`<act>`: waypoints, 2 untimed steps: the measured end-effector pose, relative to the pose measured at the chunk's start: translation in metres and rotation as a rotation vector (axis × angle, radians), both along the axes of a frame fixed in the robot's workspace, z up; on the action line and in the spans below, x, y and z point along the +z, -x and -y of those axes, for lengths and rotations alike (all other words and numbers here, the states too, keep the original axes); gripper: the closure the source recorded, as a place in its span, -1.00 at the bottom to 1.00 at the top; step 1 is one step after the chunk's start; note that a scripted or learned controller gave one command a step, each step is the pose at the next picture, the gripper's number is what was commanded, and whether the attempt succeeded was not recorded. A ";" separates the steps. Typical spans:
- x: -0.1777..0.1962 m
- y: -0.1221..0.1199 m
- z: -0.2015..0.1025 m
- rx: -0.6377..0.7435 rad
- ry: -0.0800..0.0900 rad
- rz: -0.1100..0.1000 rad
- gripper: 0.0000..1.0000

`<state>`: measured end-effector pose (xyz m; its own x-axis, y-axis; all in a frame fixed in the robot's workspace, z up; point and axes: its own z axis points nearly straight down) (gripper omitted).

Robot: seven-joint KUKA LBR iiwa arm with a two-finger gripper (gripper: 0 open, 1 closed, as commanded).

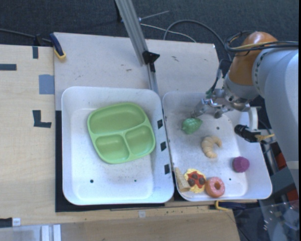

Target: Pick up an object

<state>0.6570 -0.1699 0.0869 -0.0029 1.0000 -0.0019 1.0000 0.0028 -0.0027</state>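
Divided plate (121,132) in left bin (72,185); croissant (210,146), donut (214,187) in right bin (256,185).

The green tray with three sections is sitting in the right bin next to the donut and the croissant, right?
Not quite. The camera view shows the green tray in the left bin, by itself. The donut and croissant are in the right bin.
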 end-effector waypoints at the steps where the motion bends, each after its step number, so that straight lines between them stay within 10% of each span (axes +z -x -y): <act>1: 0.012 -0.001 -0.001 0.001 0.000 0.001 1.00; 2: 0.057 -0.007 0.004 -0.001 -0.001 0.006 1.00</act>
<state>0.6636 -0.1737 0.1441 -0.0019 1.0000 -0.0009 1.0000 0.0019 0.0034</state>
